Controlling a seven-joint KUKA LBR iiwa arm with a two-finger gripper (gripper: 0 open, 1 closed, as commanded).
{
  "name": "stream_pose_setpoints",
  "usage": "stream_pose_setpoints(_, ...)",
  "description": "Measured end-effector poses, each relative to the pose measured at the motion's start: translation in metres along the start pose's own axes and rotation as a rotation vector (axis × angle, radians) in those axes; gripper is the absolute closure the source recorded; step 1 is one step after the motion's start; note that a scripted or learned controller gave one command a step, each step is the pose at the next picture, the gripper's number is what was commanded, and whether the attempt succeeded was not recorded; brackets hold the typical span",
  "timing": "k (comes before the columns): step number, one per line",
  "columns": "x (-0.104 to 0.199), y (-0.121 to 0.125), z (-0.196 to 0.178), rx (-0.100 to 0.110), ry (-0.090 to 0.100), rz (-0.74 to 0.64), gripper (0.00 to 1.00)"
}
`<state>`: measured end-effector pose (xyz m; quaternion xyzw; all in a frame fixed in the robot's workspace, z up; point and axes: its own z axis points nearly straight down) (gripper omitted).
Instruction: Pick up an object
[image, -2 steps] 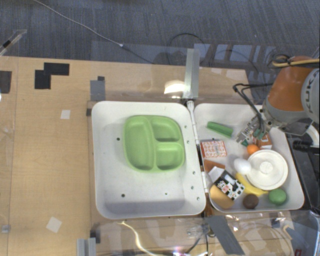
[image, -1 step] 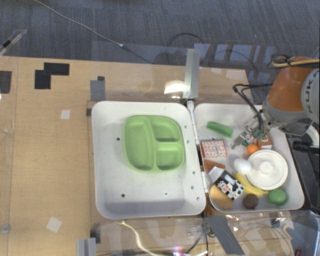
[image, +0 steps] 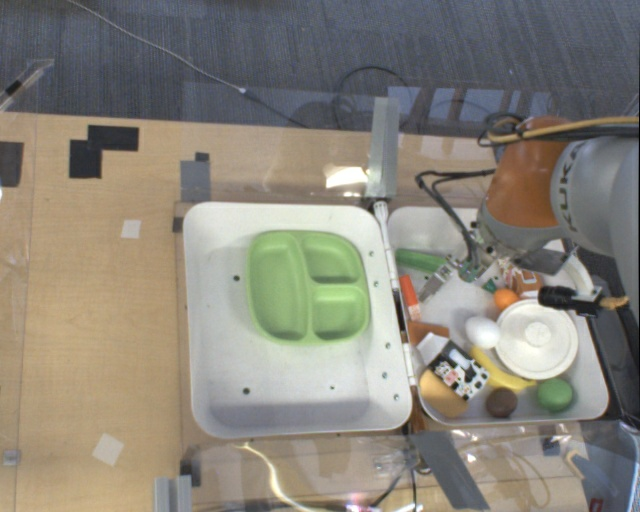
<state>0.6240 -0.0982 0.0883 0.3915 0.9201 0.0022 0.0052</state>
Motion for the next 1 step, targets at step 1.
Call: stream_pose_setpoints(1, -0.0526, -0.1014, -0.0458, 0.002, -0.006, -0.057, 0.00)
